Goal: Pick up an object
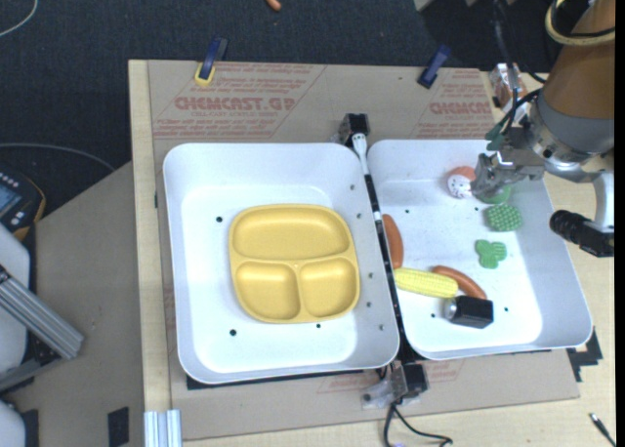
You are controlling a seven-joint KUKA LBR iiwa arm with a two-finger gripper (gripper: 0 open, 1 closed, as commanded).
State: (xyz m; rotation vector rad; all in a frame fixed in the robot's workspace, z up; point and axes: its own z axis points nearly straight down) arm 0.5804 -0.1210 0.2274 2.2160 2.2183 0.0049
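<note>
My gripper (pixel 491 182) hangs low over the back of the right bin (pixel 557 323), under the grey arm with its orange band (pixel 584 69). Just left of it, close enough that contact cannot be judged, lies a small white and orange ball (pixel 458 182). A green ridged piece (pixel 504 216) sits directly in front of the gripper. Nearer the front lie a small green leafy piece (pixel 491 253), a yellow corn cob (pixel 426 283), an orange sausage (pixel 461 279) and a black block (pixel 470 311). A reddish hot dog (pixel 393 239) lies along the bin's left wall.
The left bin (pixel 195 191) holds a yellow divided plate (pixel 293 262). A black divider clamp (pixel 354 129) sits between the bins at the back. Blue clips (pixel 209 60) hold the cardboard base. A black arm part (pixel 584 230) juts over the right bin's right rim.
</note>
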